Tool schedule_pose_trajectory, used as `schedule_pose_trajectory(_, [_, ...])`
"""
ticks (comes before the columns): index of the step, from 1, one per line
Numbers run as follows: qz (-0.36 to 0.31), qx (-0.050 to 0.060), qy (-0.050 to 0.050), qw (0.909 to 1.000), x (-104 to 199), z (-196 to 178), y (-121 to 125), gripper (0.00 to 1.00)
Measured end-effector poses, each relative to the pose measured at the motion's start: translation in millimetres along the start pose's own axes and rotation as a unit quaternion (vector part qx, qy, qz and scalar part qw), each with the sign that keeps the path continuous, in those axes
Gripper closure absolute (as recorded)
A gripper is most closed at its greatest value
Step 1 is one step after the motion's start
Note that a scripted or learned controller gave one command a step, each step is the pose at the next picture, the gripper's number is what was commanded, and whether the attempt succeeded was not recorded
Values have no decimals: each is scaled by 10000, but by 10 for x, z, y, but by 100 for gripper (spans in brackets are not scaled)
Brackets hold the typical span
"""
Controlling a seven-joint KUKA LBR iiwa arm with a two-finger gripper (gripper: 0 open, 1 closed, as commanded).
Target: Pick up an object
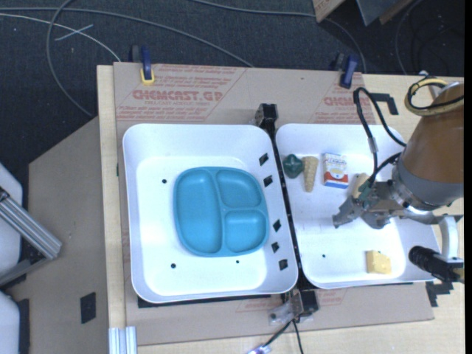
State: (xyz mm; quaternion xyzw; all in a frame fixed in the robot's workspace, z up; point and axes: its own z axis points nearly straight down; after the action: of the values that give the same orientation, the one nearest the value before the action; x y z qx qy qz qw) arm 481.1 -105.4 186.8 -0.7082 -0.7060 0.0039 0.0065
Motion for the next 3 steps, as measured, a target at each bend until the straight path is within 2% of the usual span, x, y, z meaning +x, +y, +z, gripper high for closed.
schedule_pose_trajectory(1, [-16, -64, -9, 10000, 2, -56, 30, 0])
schedule_pose_trajectory(3, [-12, -34, -2, 10000, -53, 1014, 100, 0])
